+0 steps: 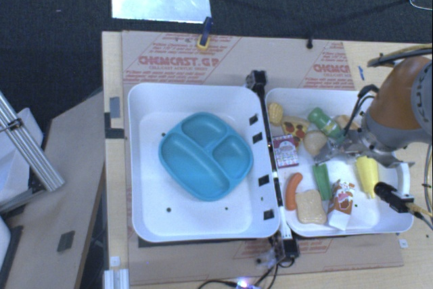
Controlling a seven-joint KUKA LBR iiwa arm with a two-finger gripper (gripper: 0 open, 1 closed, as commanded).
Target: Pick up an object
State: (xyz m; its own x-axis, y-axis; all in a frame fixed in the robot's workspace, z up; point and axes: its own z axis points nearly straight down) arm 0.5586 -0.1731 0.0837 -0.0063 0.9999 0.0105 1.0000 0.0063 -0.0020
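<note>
The gripper [329,153] sits low over the right bin [389,223], among the cucumber [322,179] and potato [315,141] (candidate picks, all loose), finger state indeterminable, apparently positioned for a grasp.

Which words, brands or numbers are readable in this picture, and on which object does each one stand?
"CHEMCAST G P" in red, on the brown protective sheet behind the left bin.
"CHEMCAST" again in red, partly cut off, on the same sheet behind the right bin.
Small red and white box in the right bin: print too small to read.
Carton near the front of the right bin: print blurred, unreadable.
</note>
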